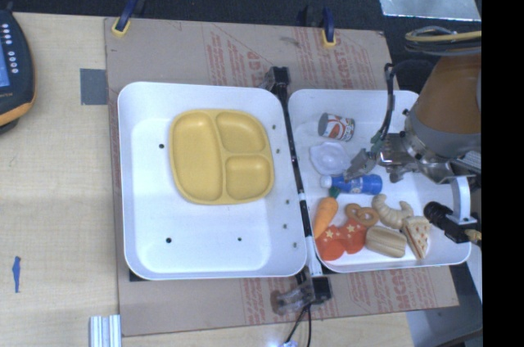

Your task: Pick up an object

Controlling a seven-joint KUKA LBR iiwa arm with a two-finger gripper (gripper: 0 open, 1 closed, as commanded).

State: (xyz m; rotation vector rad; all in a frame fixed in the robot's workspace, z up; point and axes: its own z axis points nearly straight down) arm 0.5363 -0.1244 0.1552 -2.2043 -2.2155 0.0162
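We see the gripper (361,166) low in the right bin (304,110), just above a blue bottle (358,185). We cannot tell how its jaws stand. A small can (336,126) lies near the top. Toy food sits along the bottom. A yellow plate (221,155) rests in the left bin (139,223).
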